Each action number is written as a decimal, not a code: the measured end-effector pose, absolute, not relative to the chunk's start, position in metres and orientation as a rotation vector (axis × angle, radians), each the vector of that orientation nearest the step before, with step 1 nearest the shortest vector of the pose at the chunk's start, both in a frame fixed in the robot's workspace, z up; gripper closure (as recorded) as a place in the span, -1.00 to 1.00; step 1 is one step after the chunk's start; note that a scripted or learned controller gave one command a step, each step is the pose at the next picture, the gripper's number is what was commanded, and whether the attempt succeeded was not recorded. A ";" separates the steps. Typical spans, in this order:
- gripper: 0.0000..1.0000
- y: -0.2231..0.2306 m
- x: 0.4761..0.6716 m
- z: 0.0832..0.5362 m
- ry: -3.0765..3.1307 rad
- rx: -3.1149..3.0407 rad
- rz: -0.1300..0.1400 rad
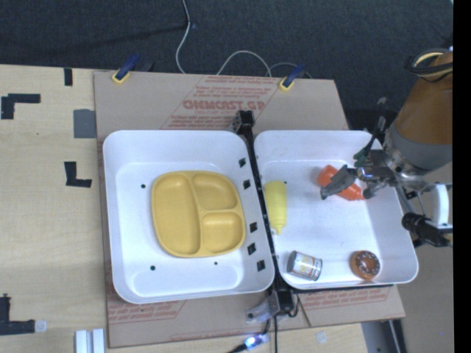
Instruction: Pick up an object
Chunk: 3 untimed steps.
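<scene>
While spread apart, fingers (346, 185) just over orange object (328, 175), nothing visibly gripped.

We see two white bins: the left bin (118, 197) carries a mustard-yellow divided plate (197, 213), one flat colour with no pattern. In the right bin (383, 234) lies a paler yellow banana-like piece (277, 205), an orange object (340, 178) showing red-orange beside the dark grey claw (346, 184), a silver can (304, 265) with a dark printed label, and a brown doughnut (365, 264) flecked with lighter specks. The bins rest on tan cardboard (221, 101) printed with red lettering, held by blue-and-yellow clamps (126, 68). The counter (44, 219) is light wood marked with black and grey shapes. The arm (430, 109) is orange over grey.
</scene>
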State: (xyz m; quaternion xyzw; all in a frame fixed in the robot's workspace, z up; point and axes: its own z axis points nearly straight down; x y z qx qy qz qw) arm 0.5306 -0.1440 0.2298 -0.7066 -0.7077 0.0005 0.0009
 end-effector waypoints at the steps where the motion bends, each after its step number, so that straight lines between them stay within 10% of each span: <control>1: -1.00 -0.142 0.535 0.167 -2.218 -2.217 0.007; 3: -1.00 -0.147 0.530 0.083 -2.223 -2.221 0.002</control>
